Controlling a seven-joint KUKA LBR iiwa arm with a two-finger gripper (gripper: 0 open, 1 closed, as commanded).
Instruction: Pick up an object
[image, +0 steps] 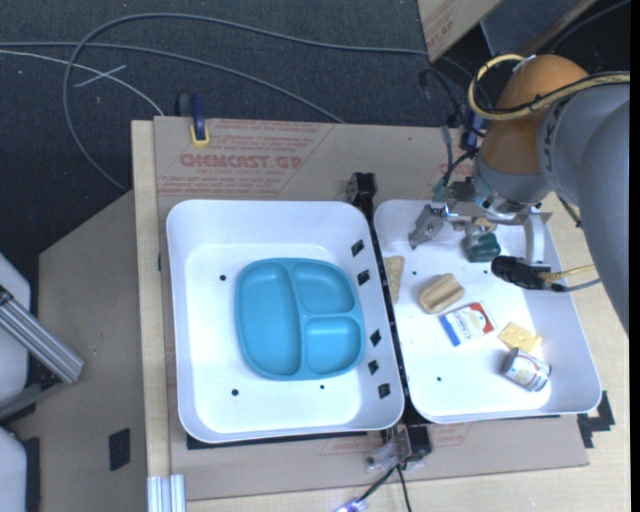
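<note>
Pincer (478, 228) hangs low over upper part of right bin (575, 395), near a small green item (483, 247); can't tell how far it's open or whether it grips anything. Likely targets lie loose lower right: tan bread-like piece (440, 293), red-blue packet (467, 323), small can (525, 371). Blue divided plate (300, 317) sits in left bin (195, 380). Cardboard on the surface reads "CHEMCAST GP" (240, 159).

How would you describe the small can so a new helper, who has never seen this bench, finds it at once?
Start at the right-hand shallow white bin, the one the grey arm reaches over. Go to its near right corner, where the small silver metal can lies on its side just below a yellow block. It is the only shiny, cylindrical thing there; its neighbours are flat or matte.
</note>
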